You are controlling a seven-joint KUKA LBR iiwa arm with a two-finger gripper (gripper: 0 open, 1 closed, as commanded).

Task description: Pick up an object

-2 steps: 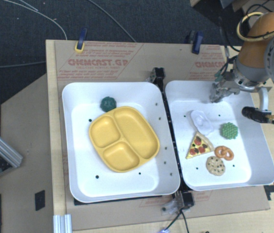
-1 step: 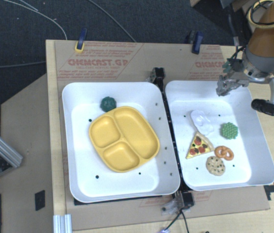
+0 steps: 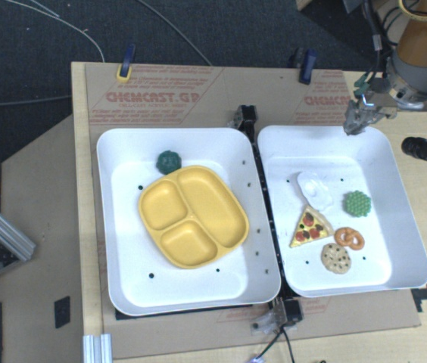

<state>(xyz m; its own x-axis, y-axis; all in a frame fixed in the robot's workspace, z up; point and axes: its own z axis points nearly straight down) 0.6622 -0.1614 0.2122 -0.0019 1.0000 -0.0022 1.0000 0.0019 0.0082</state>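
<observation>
Gripper (image 3: 357, 119) hangs at the far right corner of the right bin (image 3: 403, 274), just over its rim, with nothing visibly between its fingers; whether they are apart or closed cannot be told at this size. Above it the grey arm (image 3: 418, 51) with its orange band reaches in from the upper right.

Candidates for picking lie in the right bin: a white crumpled piece (image 3: 316, 189) near the middle, a green bumpy ball (image 3: 357, 203) to its right, a toy pizza slice (image 3: 310, 228) below, then a pretzel (image 3: 349, 238) and a chocolate-chip cookie (image 3: 335, 259) close together. All sit well apart from the gripper.

In the left bin (image 3: 119, 278) a yellow three-compartment plate (image 3: 192, 215) lies tilted, with a dark green lump (image 3: 169, 161) just beyond its far edge.

Both bins rest on a brown board (image 3: 198, 97) printed in red with "CHEMCAST GP"; the same lettering repeats, partly cut off, further right. Two blue clamps (image 3: 126, 61) grip the board's far edge. Dark carpet (image 3: 32, 51) with thin cables surrounds the bench.
</observation>
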